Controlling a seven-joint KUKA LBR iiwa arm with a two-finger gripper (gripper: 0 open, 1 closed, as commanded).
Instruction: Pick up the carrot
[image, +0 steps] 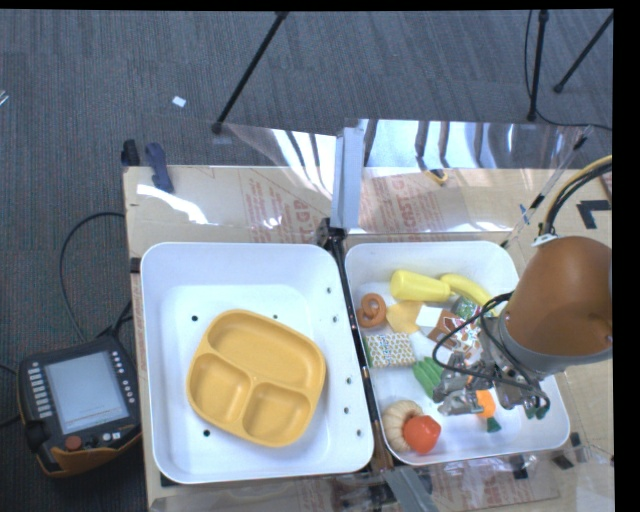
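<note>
Bins: two, white, side by side (160, 300) (500, 255)
Trays: one, yellow, three compartments, in the left bin (256, 376)
Bananas: one (465, 288)
Yellow squashes: one (418, 286)
Doughnuts: one (372, 310)
Tomatoes: one, red, near the right bin's front edge (422, 433)
Carrots: one, orange, partly hidden (486, 403)
Green vegetables: one (428, 376)
Handheld control pads: one, on the floor (78, 400)

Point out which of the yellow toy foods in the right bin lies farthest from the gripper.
The long yellow corn-like piece at the bin's far side; the yellow banana and pale yellow wedge lie closer to the gripper.
</note>
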